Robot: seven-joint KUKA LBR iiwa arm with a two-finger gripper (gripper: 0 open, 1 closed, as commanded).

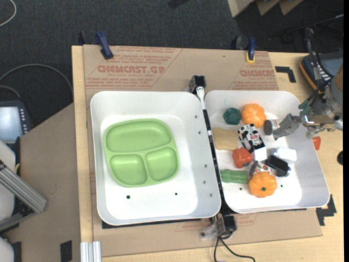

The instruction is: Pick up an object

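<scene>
The right bin [311,192] holds several small things. An orange ball [253,113] and a dark green lump [232,114] lie at its far side. A black-and-white toy [250,137] sits at the middle, with a red piece [241,157] in front of it. Nearer the front are a green pod [233,176], an orange pumpkin [262,184] and a white-and-black item [276,161]. My gripper [275,127] reaches in from the right, low over the bin, just right of the orange ball and the black-and-white toy. I see nothing held in it.
The left bin [109,201] carries a light green divided plate [142,152]. A tan flat piece [221,137] lies against the right bin's left wall. A black divider [207,130] runs between the bins. Clamps [103,45] hold the cardboard at the back.
</scene>
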